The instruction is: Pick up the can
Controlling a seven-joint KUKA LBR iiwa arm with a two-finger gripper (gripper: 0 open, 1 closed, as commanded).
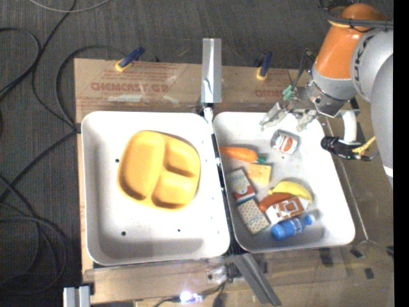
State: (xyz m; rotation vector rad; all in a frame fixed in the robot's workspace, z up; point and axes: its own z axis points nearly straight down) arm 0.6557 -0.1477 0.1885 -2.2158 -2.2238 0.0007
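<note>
The can (285,142) is seen lying tilted in the far part of the right bin (332,190), its end turned toward the near right. Just beyond it, the hand (287,115) is held spread and released, gripping nothing, the arm (345,50) reaching from the right above the desk (96,88)

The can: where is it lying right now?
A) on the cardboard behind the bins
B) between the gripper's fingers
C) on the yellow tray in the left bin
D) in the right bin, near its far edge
D: the can lies on the right bin's floor near its far edge, just below the gripper, which hovers above it.
</note>
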